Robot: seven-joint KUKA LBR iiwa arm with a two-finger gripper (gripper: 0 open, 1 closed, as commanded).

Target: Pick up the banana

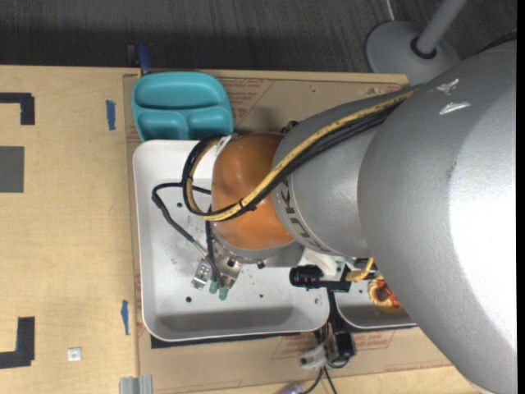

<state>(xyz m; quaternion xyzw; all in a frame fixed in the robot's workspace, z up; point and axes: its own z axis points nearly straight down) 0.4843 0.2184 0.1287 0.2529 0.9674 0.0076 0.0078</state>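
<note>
The arm (394,195) is stretched in from the right and hanging low over the left white bin (156,245), its orange band (246,195) sitting square above the bin's middle. Below it the gripper (215,279) is down near the bin floor, toward the front half, with green-tipped bits poking out beside a small metal part. Whether the jaws are spread or closed cannot be told from this angle; the wrist and cables cover too much. And the banana? No clear sight of it, so where it lies cannot be told. A patch of orange and yellow (384,295) peeks out in the right bin (369,318) under the arm, but it is too hidden to name. A teal tray (182,105) rests on the worktop (66,220) behind the left bin. Judging from this, nothing is lifted yet: the pick remains to be done.
</note>
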